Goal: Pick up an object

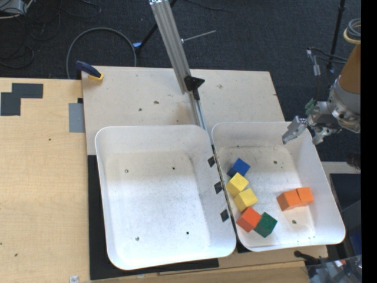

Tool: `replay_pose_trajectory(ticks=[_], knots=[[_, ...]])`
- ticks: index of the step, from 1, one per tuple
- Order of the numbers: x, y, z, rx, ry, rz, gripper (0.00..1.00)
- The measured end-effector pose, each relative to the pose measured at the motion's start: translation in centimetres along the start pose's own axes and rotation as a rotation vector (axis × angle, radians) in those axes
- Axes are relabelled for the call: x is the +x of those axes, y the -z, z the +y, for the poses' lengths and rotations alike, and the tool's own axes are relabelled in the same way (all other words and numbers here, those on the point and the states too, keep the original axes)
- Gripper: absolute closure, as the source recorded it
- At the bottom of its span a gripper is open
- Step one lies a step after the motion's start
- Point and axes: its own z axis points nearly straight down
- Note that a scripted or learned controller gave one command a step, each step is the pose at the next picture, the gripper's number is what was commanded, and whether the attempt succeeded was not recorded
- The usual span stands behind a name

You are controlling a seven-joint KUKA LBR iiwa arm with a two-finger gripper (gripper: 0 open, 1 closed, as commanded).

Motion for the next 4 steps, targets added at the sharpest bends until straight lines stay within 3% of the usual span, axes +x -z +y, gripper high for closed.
replay_pose_trajectory(ticks=[1, 2, 3, 4], knots=[[3.7, -2.0, -1.1, 0.001, -0.004, 0.002, 0.00], [7.1, -10.3, 4.1, 0.001, -0.003, 0.001, 0.00], [0.4, -15.2, -2.6, -0.001, -0.013, 0.001, 0.00], [-0.8, -15.1, 4.2, -0.007, -0.004, -0.002, 0.00]])
